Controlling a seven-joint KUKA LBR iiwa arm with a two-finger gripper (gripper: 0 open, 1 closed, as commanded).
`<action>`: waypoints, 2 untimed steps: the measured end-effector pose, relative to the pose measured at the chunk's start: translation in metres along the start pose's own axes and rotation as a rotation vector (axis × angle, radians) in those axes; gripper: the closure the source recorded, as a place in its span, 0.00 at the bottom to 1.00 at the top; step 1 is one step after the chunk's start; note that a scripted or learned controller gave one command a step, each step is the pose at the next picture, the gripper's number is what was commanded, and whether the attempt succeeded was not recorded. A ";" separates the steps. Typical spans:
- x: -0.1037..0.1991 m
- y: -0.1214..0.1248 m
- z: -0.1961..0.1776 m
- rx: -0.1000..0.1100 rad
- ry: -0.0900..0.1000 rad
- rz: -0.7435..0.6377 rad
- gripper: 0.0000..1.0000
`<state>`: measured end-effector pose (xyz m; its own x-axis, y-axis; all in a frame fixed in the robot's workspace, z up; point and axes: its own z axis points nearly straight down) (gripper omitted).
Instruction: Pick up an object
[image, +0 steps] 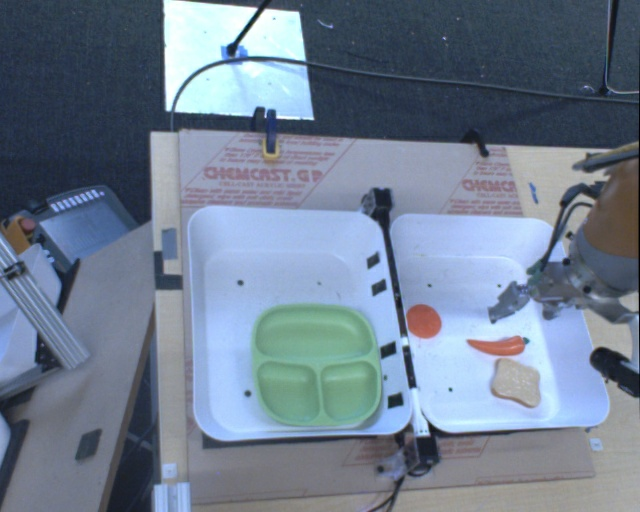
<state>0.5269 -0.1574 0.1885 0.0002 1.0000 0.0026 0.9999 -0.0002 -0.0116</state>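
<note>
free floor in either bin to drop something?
Left bin: bare across the back and left, around the green divided plate at its front.
Right bin: bare back half. Front is crowded: orange disc, chili pepper, bread slice, gripper above them.

- The arm (610, 235) is grey, with an orange band above the wrist.
- Thin dark cables loop beside it.
- The pincer (510, 302) is grey metal with dark parts.

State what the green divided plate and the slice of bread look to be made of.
Green divided plate: likely molded plastic, with a smooth, uniform, slightly glossy surface. Slice of bread: probably a plastic or foam toy, tan with a darker crust edge and a matte look; too small to be sure.
</note>
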 end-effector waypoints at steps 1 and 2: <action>0.000 0.003 -0.007 -0.012 -0.002 -0.003 0.00; -0.006 0.002 0.054 -0.008 -0.002 -0.001 0.00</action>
<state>0.5283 -0.1629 0.1342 -0.0006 1.0000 0.0007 1.0000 0.0006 -0.0031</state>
